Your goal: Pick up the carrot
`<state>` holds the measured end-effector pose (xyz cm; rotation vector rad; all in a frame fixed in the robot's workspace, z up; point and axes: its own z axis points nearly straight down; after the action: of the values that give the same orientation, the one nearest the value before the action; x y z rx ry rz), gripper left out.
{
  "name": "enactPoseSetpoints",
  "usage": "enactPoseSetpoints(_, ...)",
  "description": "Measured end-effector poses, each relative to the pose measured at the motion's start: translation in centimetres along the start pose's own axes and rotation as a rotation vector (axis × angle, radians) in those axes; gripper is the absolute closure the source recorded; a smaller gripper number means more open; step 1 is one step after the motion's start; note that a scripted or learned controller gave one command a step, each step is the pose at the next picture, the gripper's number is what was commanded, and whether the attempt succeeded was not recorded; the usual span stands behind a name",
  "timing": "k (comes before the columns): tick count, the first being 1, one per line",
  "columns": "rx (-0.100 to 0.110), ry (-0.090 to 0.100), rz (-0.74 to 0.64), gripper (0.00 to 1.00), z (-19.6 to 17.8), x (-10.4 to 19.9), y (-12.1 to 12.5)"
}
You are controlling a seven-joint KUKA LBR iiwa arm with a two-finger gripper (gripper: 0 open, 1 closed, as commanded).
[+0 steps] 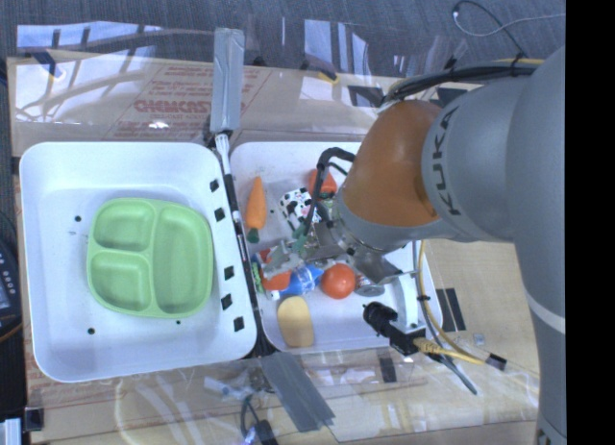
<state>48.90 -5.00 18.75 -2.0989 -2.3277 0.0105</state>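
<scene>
The carrot (pixel 255 205) is orange with a green stem end. It lies lengthwise in the right bin (pixel 279 157), close to the bin's left wall. My gripper (pixel 300 241) hangs low over the middle of that bin, a short way right of and below the carrot's stem end. It sits among the small toys there. The bulky orange and grey wrist (pixel 394 179) hides much of the gripper and the bin's right half. Nothing of the carrot is covered by the gripper.
Around the gripper lie a black-and-white toy (pixel 298 205), an orange ball (pixel 337 282), a blue item (pixel 306 278), a red piece (pixel 276 281) and a yellow item (pixel 296 321). A green divided plate (pixel 151 256) sits in the left bin (pixel 48 174).
</scene>
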Motion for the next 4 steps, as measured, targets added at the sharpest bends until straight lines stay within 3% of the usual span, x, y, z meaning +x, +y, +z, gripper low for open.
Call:
enactPoseSetpoints(2, 0.0, 0.0, 0.0, 0.0, 0.0, 0.0, 0.0)
enactPoseSetpoints(3, -0.004, -0.001, 0.092, 0.0, -9.8, -7.3, 6.1)
enactPoseSetpoints(4, 0.002, 0.001, -0.045, 0.0, 5.1, -4.5, 4.8)
